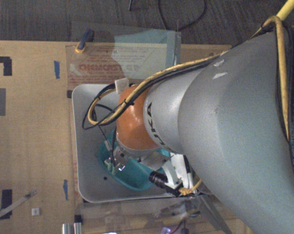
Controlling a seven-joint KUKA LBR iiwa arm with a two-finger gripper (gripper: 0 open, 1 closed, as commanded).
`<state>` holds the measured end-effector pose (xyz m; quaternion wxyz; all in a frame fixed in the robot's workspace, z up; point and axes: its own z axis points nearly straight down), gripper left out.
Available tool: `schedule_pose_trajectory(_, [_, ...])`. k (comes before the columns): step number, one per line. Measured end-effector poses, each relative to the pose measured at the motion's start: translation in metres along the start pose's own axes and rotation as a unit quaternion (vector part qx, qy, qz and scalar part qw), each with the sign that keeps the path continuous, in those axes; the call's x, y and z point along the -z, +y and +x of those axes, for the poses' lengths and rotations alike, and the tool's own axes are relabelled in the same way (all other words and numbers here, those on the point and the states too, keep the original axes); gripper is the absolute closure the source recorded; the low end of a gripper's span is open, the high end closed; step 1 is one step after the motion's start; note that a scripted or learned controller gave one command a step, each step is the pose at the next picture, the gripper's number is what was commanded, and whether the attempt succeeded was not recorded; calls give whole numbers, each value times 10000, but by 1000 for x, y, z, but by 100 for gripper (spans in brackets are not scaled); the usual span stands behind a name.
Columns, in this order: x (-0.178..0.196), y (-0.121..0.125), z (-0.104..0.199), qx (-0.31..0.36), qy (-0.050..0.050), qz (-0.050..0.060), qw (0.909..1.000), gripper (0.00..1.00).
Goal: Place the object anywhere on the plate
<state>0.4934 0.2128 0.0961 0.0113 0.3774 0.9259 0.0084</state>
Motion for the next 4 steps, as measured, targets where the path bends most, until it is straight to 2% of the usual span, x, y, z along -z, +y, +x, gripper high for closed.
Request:
schedule_pose_trajectory(1, [15,33,-32,2478,78,72,9688,100])
schedule_pose_trajectory(2, [3,-53,-62,3019,78,33,9533,100])
schedule_pose_trajectory(3, [-1,-8,-83,4842,106,25,8749,100])
schedule_pose_trajectory(4, [60,-70,-68,4252,111,69,9050,100])
